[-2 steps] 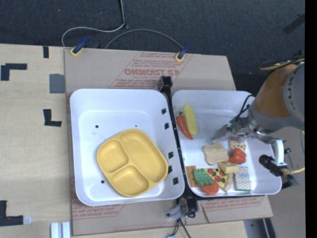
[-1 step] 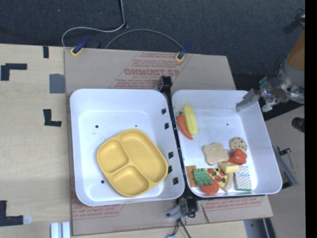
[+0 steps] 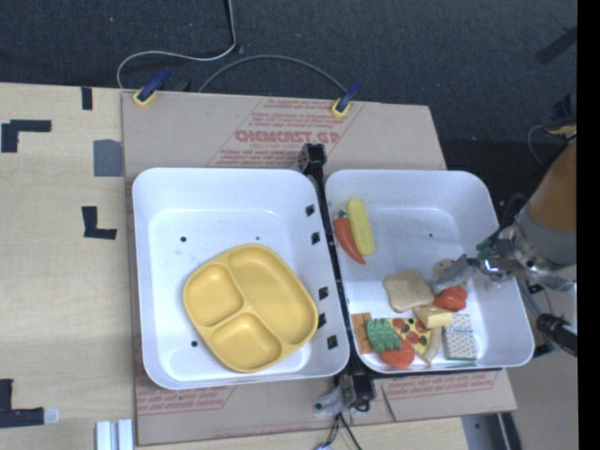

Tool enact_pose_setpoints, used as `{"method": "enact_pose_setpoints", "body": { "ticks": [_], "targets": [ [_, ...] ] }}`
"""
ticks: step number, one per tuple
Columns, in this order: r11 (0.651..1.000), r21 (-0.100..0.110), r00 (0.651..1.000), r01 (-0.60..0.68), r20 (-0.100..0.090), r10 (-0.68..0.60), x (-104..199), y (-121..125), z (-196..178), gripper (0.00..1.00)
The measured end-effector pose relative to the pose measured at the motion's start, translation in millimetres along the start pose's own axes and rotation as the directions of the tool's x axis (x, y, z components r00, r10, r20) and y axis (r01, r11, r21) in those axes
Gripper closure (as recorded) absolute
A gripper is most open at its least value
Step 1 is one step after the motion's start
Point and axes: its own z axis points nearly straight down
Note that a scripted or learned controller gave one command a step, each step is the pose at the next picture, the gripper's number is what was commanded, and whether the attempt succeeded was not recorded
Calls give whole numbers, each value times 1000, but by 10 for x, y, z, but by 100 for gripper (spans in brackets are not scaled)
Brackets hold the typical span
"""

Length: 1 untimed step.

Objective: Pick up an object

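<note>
The right bin [image 3: 469, 187] holds several toy foods. A yellow corn cob [image 3: 361, 226] lies on a red-orange pepper [image 3: 346, 240] by the left wall. A bread slice [image 3: 407, 291], a red tomato [image 3: 452, 299], a cheese block [image 3: 434, 317], a green piece [image 3: 382, 333], a pizza slice [image 3: 418, 337] and a pale cracker [image 3: 459, 341] are clustered at the front. My gripper [image 3: 459, 268] reaches in from the right and hangs just above the tomato, to the right of the bread. I see nothing held in it.
A yellow divided plate [image 3: 248, 305] lies in the left bin [image 3: 159, 195]. A black divider with clips [image 3: 323, 251] runs between the bins. Both bins sit on a cardboard sheet [image 3: 281, 129], with cables behind it.
</note>
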Motion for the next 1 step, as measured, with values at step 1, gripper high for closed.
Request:
{"method": "enact_pose_setpoints", "body": {
  "ticks": [1],
  "targets": [
    [1000, -20, 1000, 2, 7, -2, 36, 0, 573, 0]
  ]
}}
